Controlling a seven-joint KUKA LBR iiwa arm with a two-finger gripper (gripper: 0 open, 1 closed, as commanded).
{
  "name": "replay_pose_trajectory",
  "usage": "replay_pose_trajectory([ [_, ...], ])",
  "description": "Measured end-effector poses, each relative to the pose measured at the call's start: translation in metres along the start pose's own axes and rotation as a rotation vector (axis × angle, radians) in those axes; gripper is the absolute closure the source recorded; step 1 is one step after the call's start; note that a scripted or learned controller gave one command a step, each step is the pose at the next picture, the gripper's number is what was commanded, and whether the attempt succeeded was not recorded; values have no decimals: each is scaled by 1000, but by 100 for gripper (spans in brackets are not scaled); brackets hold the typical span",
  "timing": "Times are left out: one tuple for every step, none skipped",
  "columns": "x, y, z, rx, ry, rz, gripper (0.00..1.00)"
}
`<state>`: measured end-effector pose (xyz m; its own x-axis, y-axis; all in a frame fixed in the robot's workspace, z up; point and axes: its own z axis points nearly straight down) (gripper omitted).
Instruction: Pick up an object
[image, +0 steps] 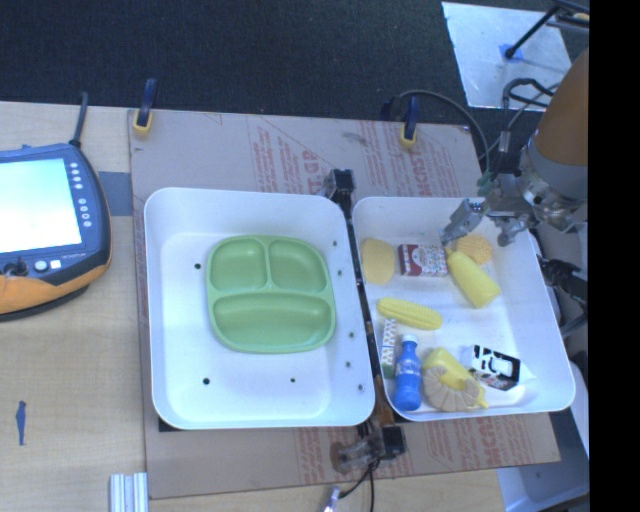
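Bench: pale wood top under a cardboard sheet (300, 150), dark floor at 12 o'clock, tablet controller (45, 225) at 9 o'clock.
Jaws: gripper (487, 222) spread wide, one finger (462, 222) low over the far rim of the right bin (535, 330), the other at 3 o'clock of it; nothing between them.
Contact: left fingertip just beside the small orange piece (478, 247), touching or not cannot be told.
Yellow cylinder (472, 279): long axis from 11 to 5 o'clock, upper end toward the jaws; near them at 6 o'clock.
Red-and-white packet (423, 261): flat, long axis 9 to 3 o'clock; at 8 o'clock of the jaws.
Round yellow item (377, 261): touching the packet at 9 o'clock.
Corn cob (409, 314): long axis roughly 10 to 4 o'clock, mid-bin.
Blue bottle (407, 375): lying 12 to 6 o'clock, cap at 12 o'clock, near front rim.
Yellow wedge toy (452, 380): beside the bottle at 3 o'clock.
Black-and-white item (494, 367): at 3 o'clock of the wedge.
Left bin (170, 330): green divided plate (270, 293) at centre.
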<state>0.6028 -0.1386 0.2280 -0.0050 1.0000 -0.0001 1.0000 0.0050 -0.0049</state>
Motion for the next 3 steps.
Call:
replay_pose_trajectory([
  [-50,-11,137,2,-1,0,0],
  [-51,-10,126,2,-2,-3,100],
  [49,3,35,-3,0,-2,100],
])
